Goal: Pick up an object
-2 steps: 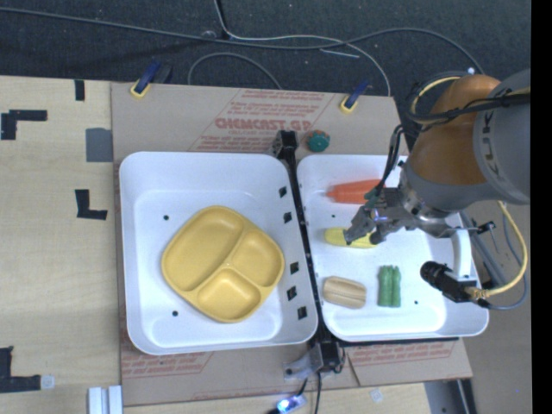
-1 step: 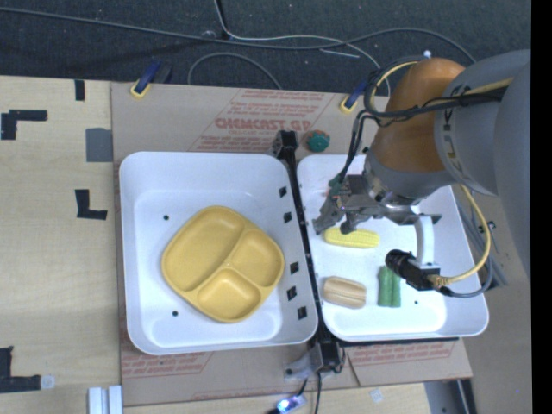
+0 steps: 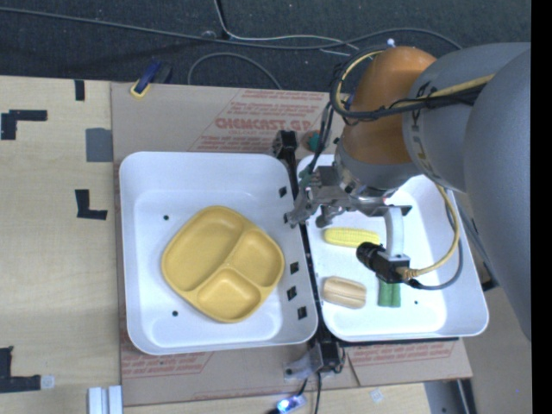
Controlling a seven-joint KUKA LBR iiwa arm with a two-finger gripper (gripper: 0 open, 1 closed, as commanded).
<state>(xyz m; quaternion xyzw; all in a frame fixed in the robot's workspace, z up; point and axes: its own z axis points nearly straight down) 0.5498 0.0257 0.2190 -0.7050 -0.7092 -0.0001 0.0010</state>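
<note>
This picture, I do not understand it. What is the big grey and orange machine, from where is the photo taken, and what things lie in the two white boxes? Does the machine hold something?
The machine is a robot arm, grey with an orange band, reaching in from the right. The one camera is fixed above the bench and looks down at a slant. Two shallow white bins sit side by side on cardboard. The left bin holds a yellow divided plate. The right bin holds a toy corn cob, a tan bread roll and a small green piece. The gripper hangs low over the right bin, close to the wall between the bins, just above the corn. I see nothing between its fingers, so I would not say it holds anything.
</note>
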